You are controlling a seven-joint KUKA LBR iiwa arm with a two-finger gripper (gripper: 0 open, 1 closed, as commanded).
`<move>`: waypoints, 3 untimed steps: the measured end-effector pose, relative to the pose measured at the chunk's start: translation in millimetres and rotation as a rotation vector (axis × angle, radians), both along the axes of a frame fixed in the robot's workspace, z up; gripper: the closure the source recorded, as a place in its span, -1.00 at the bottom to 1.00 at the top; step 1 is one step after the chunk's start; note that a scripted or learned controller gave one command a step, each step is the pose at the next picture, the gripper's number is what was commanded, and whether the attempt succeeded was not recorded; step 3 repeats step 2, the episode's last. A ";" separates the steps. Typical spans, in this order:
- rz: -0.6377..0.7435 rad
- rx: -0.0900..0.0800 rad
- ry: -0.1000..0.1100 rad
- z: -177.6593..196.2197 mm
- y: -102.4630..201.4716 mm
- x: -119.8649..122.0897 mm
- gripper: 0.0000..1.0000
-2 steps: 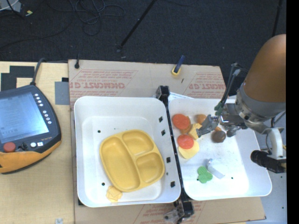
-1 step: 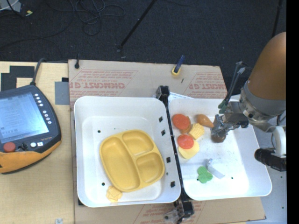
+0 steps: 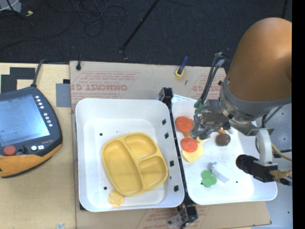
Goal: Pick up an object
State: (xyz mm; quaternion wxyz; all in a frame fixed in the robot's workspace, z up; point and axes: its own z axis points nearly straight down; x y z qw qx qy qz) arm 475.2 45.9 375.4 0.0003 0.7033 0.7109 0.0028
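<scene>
The gripper (image 3: 204, 128) hung low in the right bin (image 3: 248, 194), among small toys; whether it was spread or pressed together could not be told. Just beside it lay an orange-red round piece (image 3: 183, 124), a red piece on a yellow one (image 3: 190, 147), and a brown lump (image 3: 222, 139). A green toy (image 3: 208, 178) lay nearer the front. The left bin (image 3: 90, 128) held a yellow divided tray (image 3: 134, 163), its long axis running diagonally.
</scene>
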 end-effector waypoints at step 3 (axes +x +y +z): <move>-0.015 -0.005 0.005 51.0 0.8 0.7 1.00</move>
